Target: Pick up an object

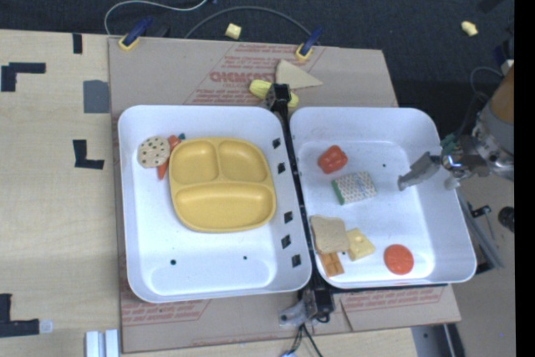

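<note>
Bins sit side by side on the bench. The right bin (418,125) holds a red pepper (333,159), a speckled green-edged sponge (355,187), a toast slice (328,233), a cheese piece (361,245) and a red-orange tomato (399,259). The gripper (415,175) hangs over that bin's right part, near the sponge, touching nothing. The left bin (134,205) holds a yellow divided plate (222,184) and a cookie (152,151).

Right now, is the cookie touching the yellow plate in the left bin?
Apart. The camera view shows white bin floor and a small orange piece between the cookie and the yellow plate.
</note>
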Controlling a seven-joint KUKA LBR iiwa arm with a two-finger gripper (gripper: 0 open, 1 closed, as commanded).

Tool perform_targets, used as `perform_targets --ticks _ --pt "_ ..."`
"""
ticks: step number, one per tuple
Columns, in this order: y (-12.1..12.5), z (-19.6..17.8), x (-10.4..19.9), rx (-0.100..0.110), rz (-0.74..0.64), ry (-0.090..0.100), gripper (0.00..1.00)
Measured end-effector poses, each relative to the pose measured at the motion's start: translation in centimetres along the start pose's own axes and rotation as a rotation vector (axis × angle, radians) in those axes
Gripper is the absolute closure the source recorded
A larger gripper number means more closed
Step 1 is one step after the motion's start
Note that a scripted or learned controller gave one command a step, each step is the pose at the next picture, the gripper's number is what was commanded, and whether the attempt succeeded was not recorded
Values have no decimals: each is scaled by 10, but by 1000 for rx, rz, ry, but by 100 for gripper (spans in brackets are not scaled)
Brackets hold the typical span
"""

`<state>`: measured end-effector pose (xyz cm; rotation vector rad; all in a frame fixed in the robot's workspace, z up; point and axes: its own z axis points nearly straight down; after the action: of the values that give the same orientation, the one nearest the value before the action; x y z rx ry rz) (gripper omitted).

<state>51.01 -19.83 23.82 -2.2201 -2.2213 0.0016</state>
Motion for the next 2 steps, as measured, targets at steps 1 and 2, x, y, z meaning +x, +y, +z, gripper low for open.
perform_targets --ticks 1,2 --pt "25 91 83 8 -8 5 0" --pt "60 147 84 -5 1 -7 0"
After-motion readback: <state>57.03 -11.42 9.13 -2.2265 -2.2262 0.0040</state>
